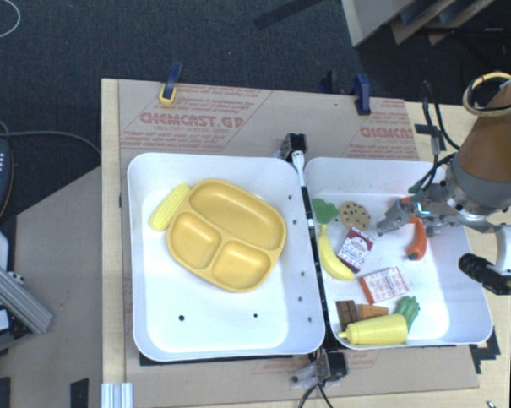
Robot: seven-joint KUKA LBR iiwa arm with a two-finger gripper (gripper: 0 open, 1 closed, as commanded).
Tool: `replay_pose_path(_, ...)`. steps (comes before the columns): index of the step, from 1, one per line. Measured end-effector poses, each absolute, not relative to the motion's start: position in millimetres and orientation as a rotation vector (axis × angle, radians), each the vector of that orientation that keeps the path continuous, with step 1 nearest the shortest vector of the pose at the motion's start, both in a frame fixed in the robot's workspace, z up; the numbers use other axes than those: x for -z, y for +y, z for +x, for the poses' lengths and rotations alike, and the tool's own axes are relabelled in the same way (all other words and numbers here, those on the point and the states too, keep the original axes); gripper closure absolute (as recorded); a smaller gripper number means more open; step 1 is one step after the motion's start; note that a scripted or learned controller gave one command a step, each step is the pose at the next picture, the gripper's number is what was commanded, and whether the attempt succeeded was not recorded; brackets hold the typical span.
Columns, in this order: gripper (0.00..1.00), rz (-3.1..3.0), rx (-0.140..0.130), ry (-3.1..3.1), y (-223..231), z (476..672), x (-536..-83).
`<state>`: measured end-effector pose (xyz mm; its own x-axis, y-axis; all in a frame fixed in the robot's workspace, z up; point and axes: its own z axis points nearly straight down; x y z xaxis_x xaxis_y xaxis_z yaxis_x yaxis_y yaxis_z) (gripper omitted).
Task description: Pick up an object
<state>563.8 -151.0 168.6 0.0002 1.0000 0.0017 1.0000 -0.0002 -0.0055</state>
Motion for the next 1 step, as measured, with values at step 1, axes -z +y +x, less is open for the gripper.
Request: replay_pose_path(1, 0.0, -2.218, -0.005, -2.216, -159.5, 558.5, -117.7)
